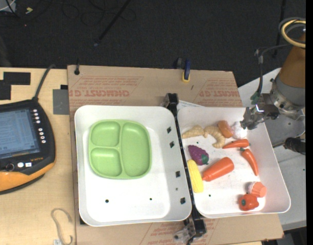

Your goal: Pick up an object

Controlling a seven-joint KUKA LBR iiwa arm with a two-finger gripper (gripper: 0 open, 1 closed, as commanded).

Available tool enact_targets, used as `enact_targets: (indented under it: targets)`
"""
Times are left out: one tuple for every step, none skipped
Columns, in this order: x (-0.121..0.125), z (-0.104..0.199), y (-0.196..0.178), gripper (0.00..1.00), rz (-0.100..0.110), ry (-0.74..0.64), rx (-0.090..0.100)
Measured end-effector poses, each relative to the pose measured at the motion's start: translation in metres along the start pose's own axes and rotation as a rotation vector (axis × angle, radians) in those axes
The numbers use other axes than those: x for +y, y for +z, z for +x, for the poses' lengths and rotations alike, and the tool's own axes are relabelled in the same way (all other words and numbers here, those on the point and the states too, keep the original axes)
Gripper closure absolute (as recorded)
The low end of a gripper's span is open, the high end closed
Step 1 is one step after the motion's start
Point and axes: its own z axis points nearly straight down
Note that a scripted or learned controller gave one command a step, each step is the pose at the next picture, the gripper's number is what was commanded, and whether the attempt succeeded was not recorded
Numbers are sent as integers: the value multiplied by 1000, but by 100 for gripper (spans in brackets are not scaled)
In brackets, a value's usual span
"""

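The right bin (279,188) holds several toy foods: a big orange carrot (218,169), a yellow corn cob (195,176), a purple grape bunch (198,154), tan pieces (205,132), an orange piece (225,128), two thin carrots (236,144) (250,160) and a red-orange toy (251,197). My gripper (247,121) hangs over the bin's far right edge, just right of the orange piece. I see nothing held between its fingers.
The left bin (85,198) holds a green divided plate (119,149). A teach pendant (21,144) lies on the bench at the left. A blue clamp (186,74) stands at the cardboard's far edge. Cables trail along the arm at the right.
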Motion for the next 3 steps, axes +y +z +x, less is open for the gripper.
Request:
enact_targets:
  targets:
    - [13, 45, 6, 100, 2, -5, 1]
    - [15, 91, -3, 100, 2, -4, 1]
    - [32, 143, -1, 100, 2, -7, 1]
